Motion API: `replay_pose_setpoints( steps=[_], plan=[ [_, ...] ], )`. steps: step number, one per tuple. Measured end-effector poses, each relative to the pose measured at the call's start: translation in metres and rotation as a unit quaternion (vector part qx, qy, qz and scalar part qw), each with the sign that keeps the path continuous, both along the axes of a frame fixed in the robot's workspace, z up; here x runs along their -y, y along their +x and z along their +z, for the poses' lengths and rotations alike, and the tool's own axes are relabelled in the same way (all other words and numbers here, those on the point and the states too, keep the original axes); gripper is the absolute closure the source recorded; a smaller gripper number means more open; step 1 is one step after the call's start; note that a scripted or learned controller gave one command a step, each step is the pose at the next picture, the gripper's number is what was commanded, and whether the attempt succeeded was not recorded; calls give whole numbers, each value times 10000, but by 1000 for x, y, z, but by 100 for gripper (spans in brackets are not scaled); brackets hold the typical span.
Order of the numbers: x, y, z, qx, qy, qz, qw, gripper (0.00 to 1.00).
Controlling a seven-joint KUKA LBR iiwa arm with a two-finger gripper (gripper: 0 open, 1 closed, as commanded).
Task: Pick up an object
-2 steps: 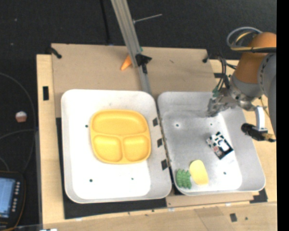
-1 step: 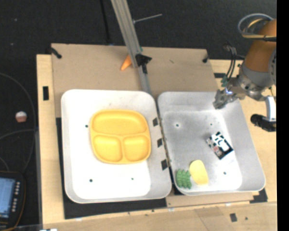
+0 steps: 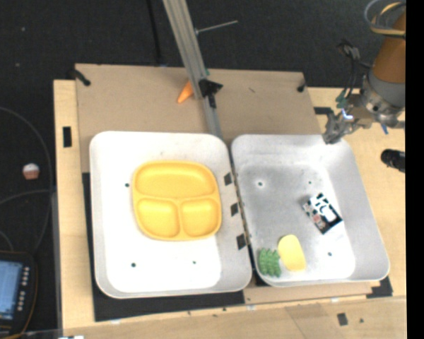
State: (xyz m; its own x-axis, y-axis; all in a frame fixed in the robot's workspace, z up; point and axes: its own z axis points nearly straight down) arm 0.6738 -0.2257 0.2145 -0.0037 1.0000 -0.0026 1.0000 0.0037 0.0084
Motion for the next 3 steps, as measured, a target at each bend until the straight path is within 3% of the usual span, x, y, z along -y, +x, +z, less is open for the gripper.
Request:
replay_pose_setpoints(
  steps=[1,3],
  plan=[
    [1,1,31,-14,5,10,10000,100],
    [-100,-47,43,-35,21,16,10000,100]
  ],
)
